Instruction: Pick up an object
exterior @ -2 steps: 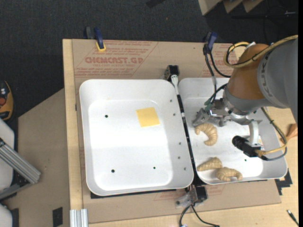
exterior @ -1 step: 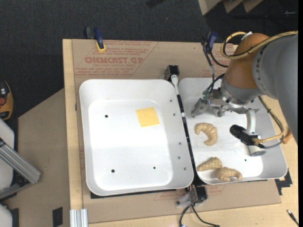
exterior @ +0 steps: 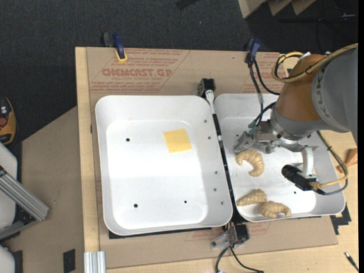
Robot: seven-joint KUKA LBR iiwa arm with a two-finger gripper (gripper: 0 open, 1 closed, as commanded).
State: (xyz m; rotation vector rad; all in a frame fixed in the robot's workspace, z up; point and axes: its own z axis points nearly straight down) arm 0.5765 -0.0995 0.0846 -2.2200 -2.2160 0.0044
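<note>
cam: fixed overhead | slanted down | both bins [exterior: 108, 152] framed | arm [exterior: 318, 90] enters right

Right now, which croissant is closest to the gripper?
The upper croissant in the right bin, lying alone just below the gripper. The other two croissants sit together by the bin's near rim, farther away.

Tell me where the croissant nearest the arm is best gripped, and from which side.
Probably across the thick middle of the curved croissant, coming straight down from above. It lies flat on the floor of the right bin, apart from the two croissants nearer the front wall, and its ends taper. The tool hovers by its upper left end.
</note>
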